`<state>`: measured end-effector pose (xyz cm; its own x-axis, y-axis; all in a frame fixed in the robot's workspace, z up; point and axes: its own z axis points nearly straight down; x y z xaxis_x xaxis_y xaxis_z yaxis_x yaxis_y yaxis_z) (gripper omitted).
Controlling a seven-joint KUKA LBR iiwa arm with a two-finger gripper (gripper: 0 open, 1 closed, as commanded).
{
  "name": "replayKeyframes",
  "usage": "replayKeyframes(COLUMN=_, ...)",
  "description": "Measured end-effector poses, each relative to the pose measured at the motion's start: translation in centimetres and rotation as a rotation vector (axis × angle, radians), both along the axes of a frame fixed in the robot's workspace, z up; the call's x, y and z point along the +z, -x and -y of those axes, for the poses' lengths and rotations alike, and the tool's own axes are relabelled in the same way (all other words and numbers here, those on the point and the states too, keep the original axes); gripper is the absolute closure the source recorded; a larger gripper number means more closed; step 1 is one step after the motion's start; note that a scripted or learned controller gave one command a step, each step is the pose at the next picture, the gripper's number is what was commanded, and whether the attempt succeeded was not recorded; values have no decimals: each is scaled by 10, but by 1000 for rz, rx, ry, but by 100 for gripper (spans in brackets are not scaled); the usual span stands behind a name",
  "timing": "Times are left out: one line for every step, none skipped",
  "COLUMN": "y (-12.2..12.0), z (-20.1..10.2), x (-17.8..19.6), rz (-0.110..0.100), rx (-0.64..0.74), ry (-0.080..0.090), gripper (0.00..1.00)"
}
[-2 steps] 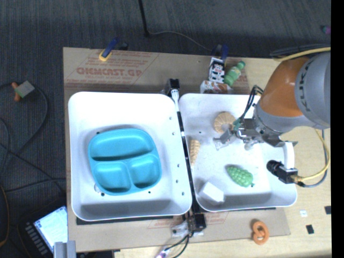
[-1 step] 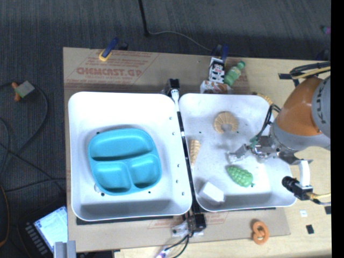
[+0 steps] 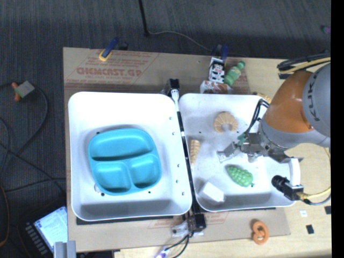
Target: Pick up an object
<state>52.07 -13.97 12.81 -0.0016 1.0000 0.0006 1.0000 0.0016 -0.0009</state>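
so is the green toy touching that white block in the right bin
Apart. The camera view shows bare white bin floor between the green toy and the white block, which lies nearer the bin's front corner.

End effector (image 3: pixel 230 152) above right bin (image 3: pixel 200 107), near green object (image 3: pixel 239 176).

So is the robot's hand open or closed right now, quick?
Gripper: cannot be told from this view; nothing shows between the jaws. It hovers in the right bin, just above the green toy.

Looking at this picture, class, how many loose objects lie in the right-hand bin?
4: a croissant at the back, a cone-shaped pastry by the left wall, a green object mid-front, a white block front-left. The arm may hide more.
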Motion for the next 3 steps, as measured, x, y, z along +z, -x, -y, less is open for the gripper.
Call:
replayKeyframes(y=38, z=21, x=-30, rz=-2, rx=-2, ry=0, gripper=0)
replayKeyframes(y=37, z=21, x=-21, rz=-1, rx=-2, ry=0, gripper=100)
replayKeyframes(y=25, z=-70, x=97, rz=2, rx=1, ry=0, gripper=100)
